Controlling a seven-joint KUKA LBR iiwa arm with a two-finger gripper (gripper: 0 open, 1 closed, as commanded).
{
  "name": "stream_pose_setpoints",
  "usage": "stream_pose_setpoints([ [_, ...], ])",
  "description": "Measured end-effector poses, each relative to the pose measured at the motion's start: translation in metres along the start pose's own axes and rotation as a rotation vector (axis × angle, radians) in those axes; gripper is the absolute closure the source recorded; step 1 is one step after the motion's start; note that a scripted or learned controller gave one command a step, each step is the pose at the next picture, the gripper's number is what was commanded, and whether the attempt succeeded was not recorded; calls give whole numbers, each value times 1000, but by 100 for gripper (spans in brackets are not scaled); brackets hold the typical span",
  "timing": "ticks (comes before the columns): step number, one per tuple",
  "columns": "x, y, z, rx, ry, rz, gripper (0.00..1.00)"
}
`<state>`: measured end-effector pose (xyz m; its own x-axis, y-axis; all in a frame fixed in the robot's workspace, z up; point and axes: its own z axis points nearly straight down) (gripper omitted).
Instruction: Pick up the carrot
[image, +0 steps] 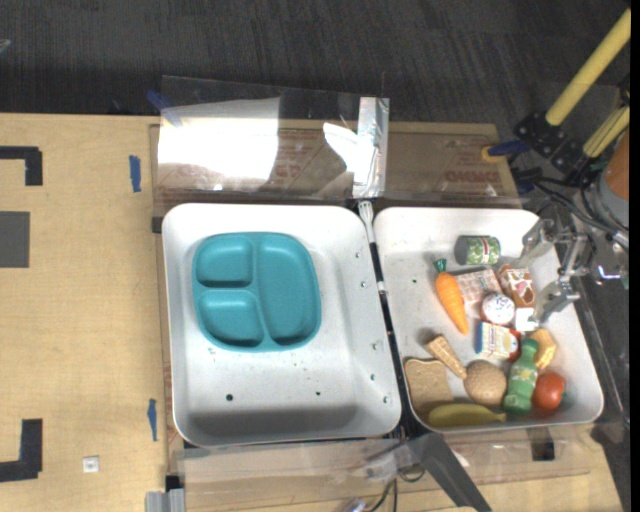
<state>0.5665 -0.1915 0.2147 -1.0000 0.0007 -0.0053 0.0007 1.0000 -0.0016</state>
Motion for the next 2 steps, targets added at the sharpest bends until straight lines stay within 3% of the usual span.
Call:
stream_pose_setpoints([
  [1,25,64,105,0,-7,277,0],
  [2,-2,85,116,0,-21,334,0],
])
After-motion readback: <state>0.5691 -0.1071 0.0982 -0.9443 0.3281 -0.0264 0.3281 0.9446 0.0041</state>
